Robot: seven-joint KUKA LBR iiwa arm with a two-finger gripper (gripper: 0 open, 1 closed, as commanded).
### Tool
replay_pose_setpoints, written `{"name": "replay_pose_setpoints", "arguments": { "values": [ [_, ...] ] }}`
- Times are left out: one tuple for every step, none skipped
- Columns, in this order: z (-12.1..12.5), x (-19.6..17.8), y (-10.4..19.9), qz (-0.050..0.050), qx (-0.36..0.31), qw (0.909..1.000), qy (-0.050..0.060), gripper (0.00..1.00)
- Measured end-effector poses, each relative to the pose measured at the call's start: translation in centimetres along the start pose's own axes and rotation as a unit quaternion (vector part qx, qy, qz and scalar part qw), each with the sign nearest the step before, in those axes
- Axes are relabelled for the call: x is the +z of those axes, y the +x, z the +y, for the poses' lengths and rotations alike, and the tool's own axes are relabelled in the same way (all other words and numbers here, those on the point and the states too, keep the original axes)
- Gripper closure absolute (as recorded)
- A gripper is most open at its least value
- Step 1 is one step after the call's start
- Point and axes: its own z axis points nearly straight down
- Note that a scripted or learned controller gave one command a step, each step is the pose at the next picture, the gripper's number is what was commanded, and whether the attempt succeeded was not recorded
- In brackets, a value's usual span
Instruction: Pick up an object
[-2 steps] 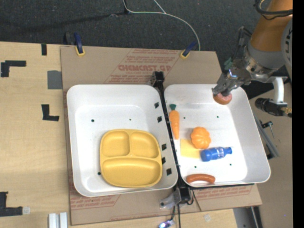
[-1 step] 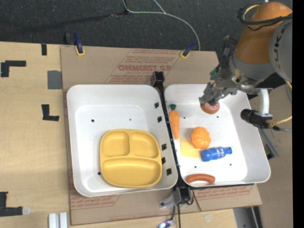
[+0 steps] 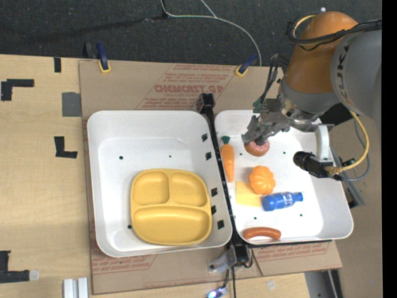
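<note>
While the metal gripper (image 3: pixel 258 135) hangs over a round pinkish-red object (image 3: pixel 256 146), its finger state unreadable, a ribbed orange pumpkin (image 3: pixel 262 178) and glossy blue bottle (image 3: pixel 281 200) lie just below.

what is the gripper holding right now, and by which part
Cannot be told. The gripper sits right over a small reddish object in the right bin, hiding any grip.

Gripper (image 3: pixel 259 136) low in right bin (image 3: pixel 335 219), over reddish round item (image 3: pixel 256 147); carrot (image 3: pixel 227 161) beside.
</note>
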Motion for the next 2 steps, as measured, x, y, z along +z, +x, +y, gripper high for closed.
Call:
{"name": "replay_pose_setpoints", "arguments": {
  "values": [
    [-1.6, -0.5, 5.7, 0.001, -0.001, 1.0000, -0.001, 1.00],
    [-3.8, 1.0, 10.5, 0.000, 0.000, 1.0000, 0.000, 1.00]
  ]
}}
